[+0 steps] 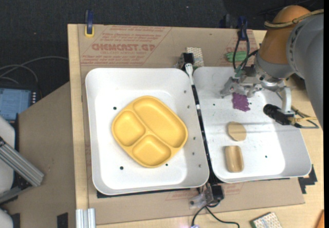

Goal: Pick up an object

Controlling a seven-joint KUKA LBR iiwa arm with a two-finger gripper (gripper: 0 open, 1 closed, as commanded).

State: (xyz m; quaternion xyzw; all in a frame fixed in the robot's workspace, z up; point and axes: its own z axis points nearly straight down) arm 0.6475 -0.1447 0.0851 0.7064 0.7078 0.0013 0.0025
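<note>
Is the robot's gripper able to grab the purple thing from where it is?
Probably yes. The gripper hangs right over the purple object in the right bin, and nothing lies on top of it. The two tan pieces sit apart, nearer the camera.

Your arm (303, 41) enters from the right edge of the camera view, its grey body bulking large in the upper right corner. The orange band (280, 26) sits just above the wrist, which angles down and to the left. Below it you have the gripper (241, 88), carried low with its metal fingers (230, 88) pointing downward and leftward. You cannot judge from this slant whether they stand apart or closed. A dark fitting projects from the wrist toward the lower right.
</note>
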